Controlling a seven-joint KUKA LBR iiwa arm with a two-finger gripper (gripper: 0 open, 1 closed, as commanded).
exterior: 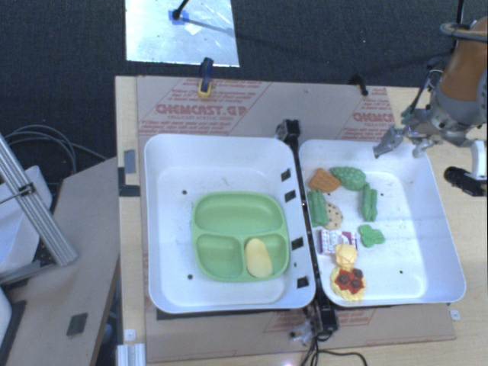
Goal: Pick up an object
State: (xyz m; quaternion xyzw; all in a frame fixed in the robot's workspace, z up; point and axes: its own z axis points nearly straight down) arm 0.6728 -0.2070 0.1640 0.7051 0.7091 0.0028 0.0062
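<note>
My gripper (399,148) hangs open over the far right corner of the right bin (427,227), with nothing between its fingers. Toy food lies in the left half of that bin: an orange waffle piece (323,180), a leafy green piece (348,177), a green bean pod (369,202), a green pickle (316,208), a speckled cookie (333,216), a small green leaf (371,236), a white and pink packet (331,241) and a yellow and red piece (348,277). The nearest of them, the leafy green piece, lies left of and nearer than the gripper.
The left bin (171,204) holds a green divided plate (229,223) with a yellow oval piece (259,258) in its near right compartment. Black clips (290,197) line the wall between the bins. A yellow clamp (205,78) stands behind the left bin.
</note>
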